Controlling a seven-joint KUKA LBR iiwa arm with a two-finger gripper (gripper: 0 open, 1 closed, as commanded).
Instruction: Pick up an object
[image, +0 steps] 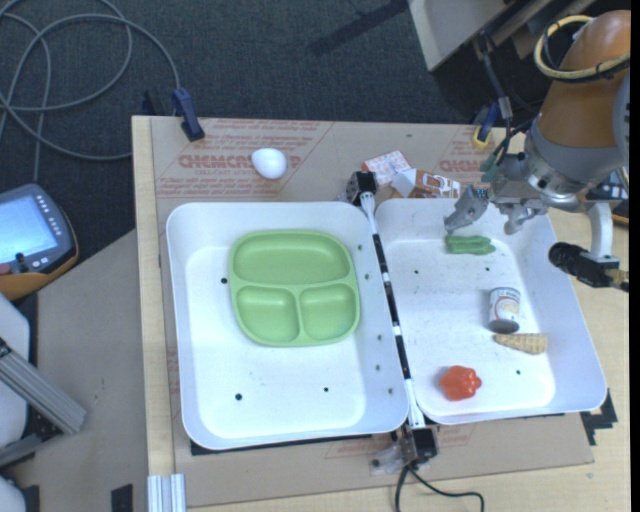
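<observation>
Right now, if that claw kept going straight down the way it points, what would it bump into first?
Probably the green pod-shaped toy in the right bin; the gripper hangs just above it, though height is hard to judge.

The grey arm with its orange band (590, 95) reaches in from the right, wrist bent downward. Its two-finger gripper (492, 213) hangs low, fingers (466, 209) spread apart.

Left bin (200, 330) holds a green divided plate (295, 286). Right bin (560, 330) holds a green pod (469, 243), small can (505, 308), cone-shaped piece (523, 343), red object (460, 382). Gripper (493, 212) at upper right, jaws spread, just above the pod. White egg (268, 161) on surface (150, 300), upper centre.
</observation>
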